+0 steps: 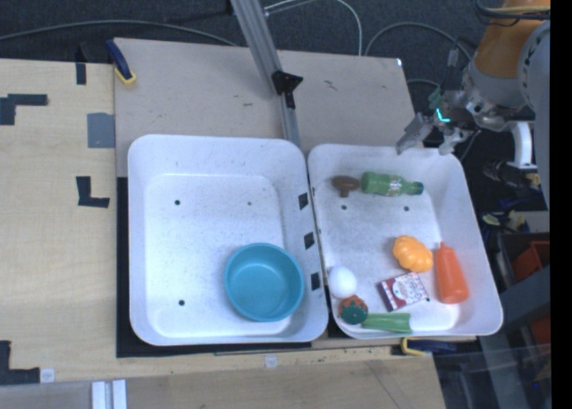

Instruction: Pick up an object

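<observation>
My gripper (429,137) hangs over the far right corner of the right bin (465,193), above the rim, with nothing seen between its fingers. In that bin lie a green bottle (391,186), a small brown piece (345,185), an orange-yellow lump (412,253), an orange bottle (450,274), a red and white packet (404,291), a white egg (342,280), a small green and red item (353,310) and a green stick (386,321). The left bin (179,175) holds a blue bowl (263,281).
A slanted grey pole (255,28) rises from behind the bins' shared edge. Cables (357,19) loop on the dark floor at the back. Tan board (206,86) lies behind the bins, and a wooden bench top (54,220) with black tape marks lies to the left.
</observation>
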### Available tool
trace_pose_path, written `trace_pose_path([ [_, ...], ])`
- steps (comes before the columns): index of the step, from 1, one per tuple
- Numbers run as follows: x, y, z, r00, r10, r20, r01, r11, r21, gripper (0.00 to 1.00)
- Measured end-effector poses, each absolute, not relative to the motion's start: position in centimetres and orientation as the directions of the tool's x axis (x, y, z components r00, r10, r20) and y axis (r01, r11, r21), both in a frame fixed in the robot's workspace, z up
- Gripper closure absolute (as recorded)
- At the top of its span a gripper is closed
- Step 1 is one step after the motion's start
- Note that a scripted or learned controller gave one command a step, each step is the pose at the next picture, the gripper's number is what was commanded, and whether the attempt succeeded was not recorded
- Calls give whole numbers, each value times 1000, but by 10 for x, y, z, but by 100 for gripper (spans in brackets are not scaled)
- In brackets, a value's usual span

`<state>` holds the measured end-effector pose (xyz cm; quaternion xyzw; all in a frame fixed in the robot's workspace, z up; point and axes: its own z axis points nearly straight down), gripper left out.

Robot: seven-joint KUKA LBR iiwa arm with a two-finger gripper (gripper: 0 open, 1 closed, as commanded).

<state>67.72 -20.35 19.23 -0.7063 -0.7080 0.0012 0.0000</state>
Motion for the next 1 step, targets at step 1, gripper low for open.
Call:
trace_pose_path([
  [1, 678, -208, 129, -2, 1000, 0, 1000, 2, -7, 0],
])
